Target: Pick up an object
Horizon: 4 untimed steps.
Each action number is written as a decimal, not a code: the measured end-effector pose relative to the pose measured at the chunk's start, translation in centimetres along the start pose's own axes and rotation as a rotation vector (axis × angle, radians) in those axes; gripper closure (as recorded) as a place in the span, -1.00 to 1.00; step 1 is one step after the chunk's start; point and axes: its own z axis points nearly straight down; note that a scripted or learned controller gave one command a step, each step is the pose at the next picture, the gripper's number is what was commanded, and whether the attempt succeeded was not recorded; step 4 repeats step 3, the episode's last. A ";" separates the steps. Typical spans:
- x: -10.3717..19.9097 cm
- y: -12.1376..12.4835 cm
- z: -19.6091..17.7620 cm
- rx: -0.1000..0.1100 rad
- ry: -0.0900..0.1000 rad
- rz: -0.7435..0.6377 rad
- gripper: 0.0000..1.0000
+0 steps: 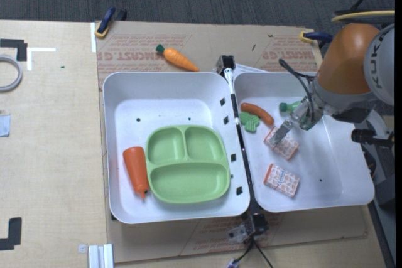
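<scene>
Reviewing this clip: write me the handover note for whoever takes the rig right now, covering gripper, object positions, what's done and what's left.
Gripper: low in the right bin, at the upper packet; whether it has a grip cannot be told from this view.
Right bin: lower packet near the front, orange sausage and small green piece near the left wall.
Left bin: green divided plate with an orange cylinder beside it.
Toy carrot lies on the cardboard behind the bins.
Done: arm is positioned over a packet.
Left: nothing visibly lifted yet; confirm a grasp and raise it.
</scene>
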 end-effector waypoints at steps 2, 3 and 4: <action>3.8 0.5 -0.7 0.001 0.003 0.201 1.00; 11.6 0.3 -9.7 0.002 0.004 0.186 1.00; 11.6 0.3 -9.7 0.002 0.004 0.186 1.00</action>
